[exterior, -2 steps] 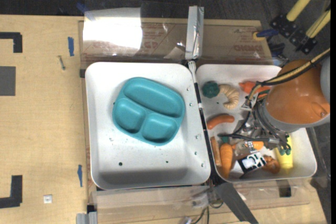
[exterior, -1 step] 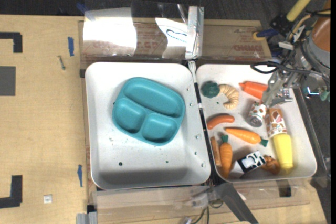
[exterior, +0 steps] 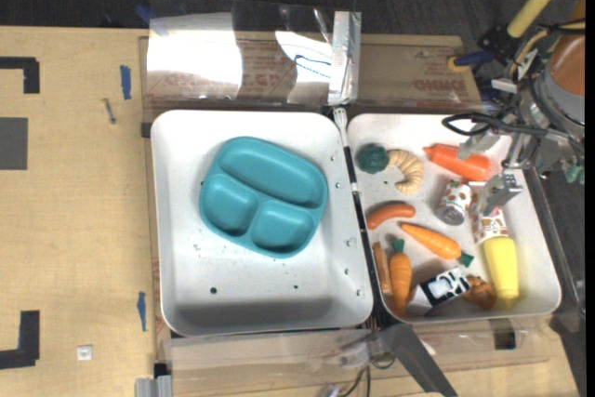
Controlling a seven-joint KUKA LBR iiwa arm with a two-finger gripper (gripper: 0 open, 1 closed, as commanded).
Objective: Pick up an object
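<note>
1. Reaching in from the right, the arm hangs over the top right corner of the right bin, with cables bunched around its wrist.
2. The gripper points down into the right bin, its metal fingers just beside a small silver can and the top of a yellow bottle.
3. Whether the claw is spread or pressed together I cannot tell; the fingers blur into the clutter, and nothing plainly sits between them.
4. The right bin holds the objects to pick from. A dark green ball lies at top left, with a pale croissant just beside it.
5. An orange carrot-like toy lies at top centre, near the gripper.
6. The silver can sits mid-bin, and a red-brown sausage lies to its left.
7. A carrot lies slantwise in the middle, and a second carrot stands lower left, beside the bin wall.
8. The yellow bottle lies along the right side, with a black-and-white item and a brown piece at the bottom.
9. The left bin holds a teal divided tray, set near its upper middle and tilted to the bin's sides.
</note>
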